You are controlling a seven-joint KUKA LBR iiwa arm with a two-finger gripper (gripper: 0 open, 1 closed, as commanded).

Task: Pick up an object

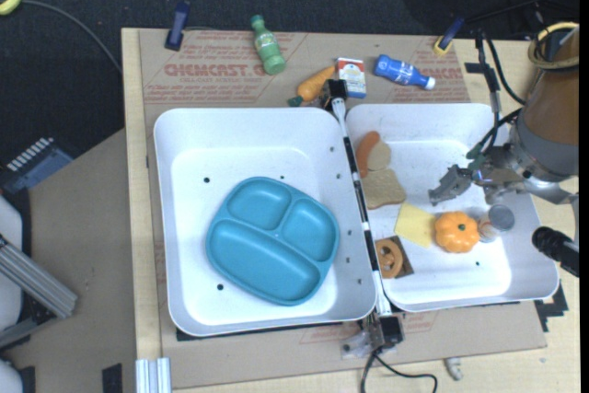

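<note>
Orange pumpkin toy (pixel 456 232) sits at the right of the right bin (pixel 442 288), just below the gripper (pixel 448 186).
Approach step: fingers look spread and hold nothing; the next move calls for shifting lower right over it, then descending.

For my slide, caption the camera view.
Pincer hovers over the right bin above an orange pumpkin.
</note>
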